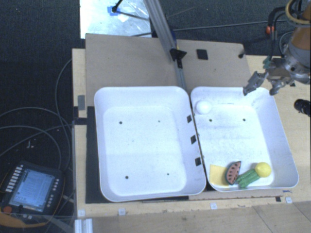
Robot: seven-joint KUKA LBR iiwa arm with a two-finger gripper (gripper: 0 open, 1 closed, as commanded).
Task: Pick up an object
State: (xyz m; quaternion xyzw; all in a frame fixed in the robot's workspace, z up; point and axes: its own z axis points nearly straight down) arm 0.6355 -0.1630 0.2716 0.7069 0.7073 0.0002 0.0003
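Observation:
My gripper point(262, 87) hangs above the far right corner of the right bin point(286, 149), its two fingers spread open with nothing between them. A white ball point(203, 107) lies in that bin's far left corner, well left of the gripper. Along the bin's near edge lie a yellow wedge point(217, 173), a watermelon slice point(233, 172), a green piece point(248, 177) and a yellow ball point(263, 169), close together and far below the gripper in the view.
The left bin point(104, 144) sits beside the right one, joined by black clips point(193, 139). A metal pole point(163, 21) slants down to the back of the bench. A teach pendant point(30, 186) lies on the floor at lower left.

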